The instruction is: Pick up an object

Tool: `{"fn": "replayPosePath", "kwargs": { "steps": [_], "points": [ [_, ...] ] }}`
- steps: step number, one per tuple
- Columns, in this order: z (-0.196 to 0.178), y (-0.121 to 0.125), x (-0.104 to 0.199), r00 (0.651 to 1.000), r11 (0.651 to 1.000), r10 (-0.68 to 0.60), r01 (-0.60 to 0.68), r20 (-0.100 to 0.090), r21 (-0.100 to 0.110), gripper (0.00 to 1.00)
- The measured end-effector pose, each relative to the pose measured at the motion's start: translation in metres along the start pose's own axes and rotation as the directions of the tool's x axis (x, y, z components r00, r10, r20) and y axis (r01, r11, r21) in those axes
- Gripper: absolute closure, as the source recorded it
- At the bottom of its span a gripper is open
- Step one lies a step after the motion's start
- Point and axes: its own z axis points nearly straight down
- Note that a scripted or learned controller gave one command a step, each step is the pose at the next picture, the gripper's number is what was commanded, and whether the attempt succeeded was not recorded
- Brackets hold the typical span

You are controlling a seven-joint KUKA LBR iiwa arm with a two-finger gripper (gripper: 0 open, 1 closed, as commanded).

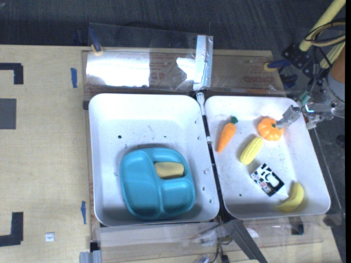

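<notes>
The right bin [315, 163] holds a toy carrot [226, 135], a small orange fruit with a green stem [269, 129], a yellow corn cob [250, 149], a black-and-white packet [267, 179] and a yellow banana [292, 197]. My gripper [289, 116] reaches in over the bin's far right edge. Its tip sits just up and right of the orange fruit, close to it or touching. Nothing is visibly held.
The left bin [109, 125] carries a blue divided plate [156, 184] with a yellow piece of food [169, 170] in it. A clear plastic panel [148, 64] stands behind the bins. Cables and the arm's body [329, 100] crowd the far right.
</notes>
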Motion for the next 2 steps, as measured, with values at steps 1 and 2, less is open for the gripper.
{"fn": "replayPosePath", "kwargs": {
  "steps": [1, 2],
  "points": [
    [-0.033, -0.053, 0.037, 0.991, 0.991, -0.134, 0.134, 0.000, -0.001, 0.00],
    [-0.043, -0.064, 0.055, 0.999, 0.999, -0.053, 0.053, -0.001, 0.002, 0.00]
  ]
}}
